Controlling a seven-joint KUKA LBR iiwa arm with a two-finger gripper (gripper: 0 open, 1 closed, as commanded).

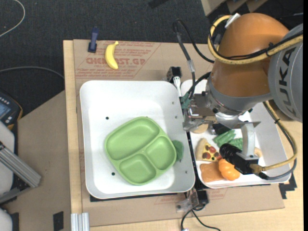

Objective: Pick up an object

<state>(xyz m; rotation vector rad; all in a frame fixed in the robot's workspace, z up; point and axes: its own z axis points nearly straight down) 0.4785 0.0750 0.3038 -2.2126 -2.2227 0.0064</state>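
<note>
My gripper [201,123] hangs low over the left edge of the right bin [275,134], under the big orange wrist band, which hides most of it. Just below the gripper in that bin lie a toy pizza slice [208,151], a green leafy piece [226,138], an orange fruit-like toy [228,170] and a flat tan piece [209,173]. The left bin [125,97] holds a green divided plate [139,149], with a small dark green item [179,149] at its right side. I see nothing held by the gripper.
A toy banana [111,55] and a small blue object [93,40] lie on the cardboard behind the left bin. The arm covers the upper half of the right bin. Cables run along the wall between the bins.
</note>
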